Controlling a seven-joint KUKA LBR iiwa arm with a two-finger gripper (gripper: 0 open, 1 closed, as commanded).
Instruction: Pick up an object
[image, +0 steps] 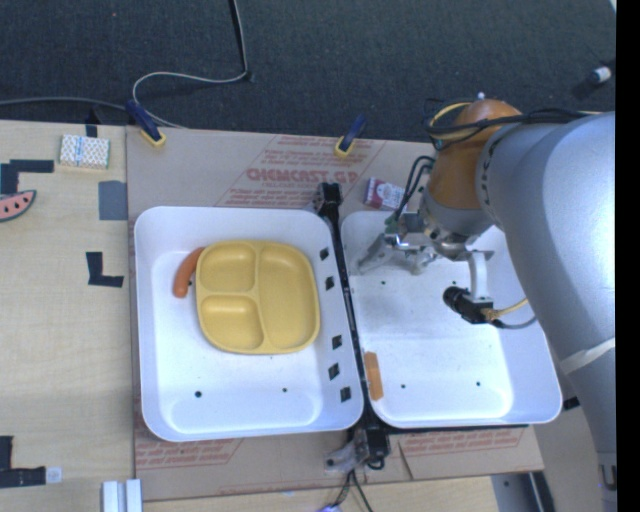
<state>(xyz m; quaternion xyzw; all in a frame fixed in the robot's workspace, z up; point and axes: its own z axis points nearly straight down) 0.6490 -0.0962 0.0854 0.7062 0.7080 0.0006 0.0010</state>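
My gripper (396, 260) hangs over the back left part of the right bin (520, 400), open, its two metal fingers spread with only white bin floor between them. A small orange stick-shaped object (372, 374) lies at the right bin's left wall, near the front, well below the gripper. In the left bin (160, 400) a yellow divided plate (258, 296) lies flat, and an orange sausage-shaped object (184, 272) rests against its left rim.
A black divider with clips (338, 300) runs between the bins. A small red-and-white packet (382, 192) lies on the cardboard behind the right bin. The arm's grey body (560, 230) covers the right side. A black cable end (468, 303) hangs over the right bin.
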